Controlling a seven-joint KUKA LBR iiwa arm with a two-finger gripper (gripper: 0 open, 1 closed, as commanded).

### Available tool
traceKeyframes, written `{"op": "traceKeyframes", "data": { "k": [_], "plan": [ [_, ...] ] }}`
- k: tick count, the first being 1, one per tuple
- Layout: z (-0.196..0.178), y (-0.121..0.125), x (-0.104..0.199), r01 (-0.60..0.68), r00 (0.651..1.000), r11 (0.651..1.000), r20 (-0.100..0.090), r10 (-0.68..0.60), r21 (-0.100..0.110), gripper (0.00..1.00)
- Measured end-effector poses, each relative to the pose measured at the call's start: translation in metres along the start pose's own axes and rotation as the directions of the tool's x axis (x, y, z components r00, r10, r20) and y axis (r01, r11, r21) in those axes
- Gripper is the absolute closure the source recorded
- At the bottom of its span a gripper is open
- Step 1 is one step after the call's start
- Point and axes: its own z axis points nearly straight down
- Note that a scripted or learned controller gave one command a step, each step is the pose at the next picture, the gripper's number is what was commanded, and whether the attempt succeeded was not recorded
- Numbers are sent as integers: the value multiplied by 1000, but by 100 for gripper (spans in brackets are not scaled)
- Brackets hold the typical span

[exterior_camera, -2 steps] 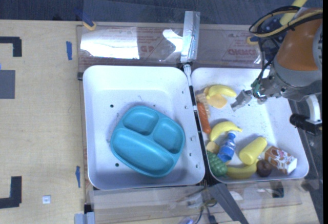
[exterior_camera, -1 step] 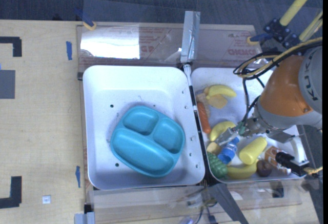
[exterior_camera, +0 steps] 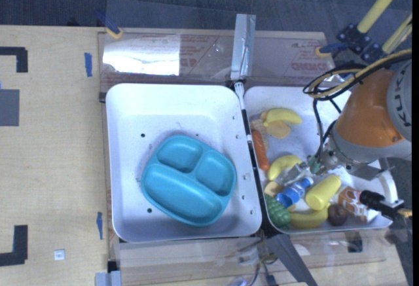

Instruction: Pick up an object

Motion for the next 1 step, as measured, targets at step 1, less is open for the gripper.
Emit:
{"op": "traceKeyframes", "data": {
  "k": [1],
  "plan": [
    [-103, -5, -18, 130, 992, 992, 4, -130, -1, 0]
  ]
}}
